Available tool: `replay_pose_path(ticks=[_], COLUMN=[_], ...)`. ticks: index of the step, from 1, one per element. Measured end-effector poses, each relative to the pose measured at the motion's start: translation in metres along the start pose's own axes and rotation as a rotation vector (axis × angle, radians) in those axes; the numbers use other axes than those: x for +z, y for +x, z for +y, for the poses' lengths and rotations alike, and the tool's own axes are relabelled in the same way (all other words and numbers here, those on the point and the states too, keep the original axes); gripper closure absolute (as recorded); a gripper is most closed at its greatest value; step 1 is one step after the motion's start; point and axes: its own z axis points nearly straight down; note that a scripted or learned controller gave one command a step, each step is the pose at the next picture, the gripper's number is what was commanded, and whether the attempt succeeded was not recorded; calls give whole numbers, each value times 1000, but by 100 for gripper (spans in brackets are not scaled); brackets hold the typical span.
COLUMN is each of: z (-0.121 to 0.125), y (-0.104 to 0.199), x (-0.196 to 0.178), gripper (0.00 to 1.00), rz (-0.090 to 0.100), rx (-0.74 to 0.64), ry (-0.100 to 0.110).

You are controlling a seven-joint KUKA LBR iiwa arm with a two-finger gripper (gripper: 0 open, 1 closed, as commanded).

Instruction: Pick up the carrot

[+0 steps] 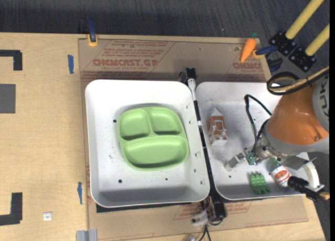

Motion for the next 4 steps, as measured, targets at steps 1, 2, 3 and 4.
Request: replay_pose_path(ticks=[1,2,3,4], z=[-47,-46,-43,-42], y=[-94,-94,-89,-90], x=[-5,-15,-47,-57], gripper=[0,100,100,100], rz=[18,15,16,12], rx=[-195,-194,-477,-476], ry=[13,9,8,4])
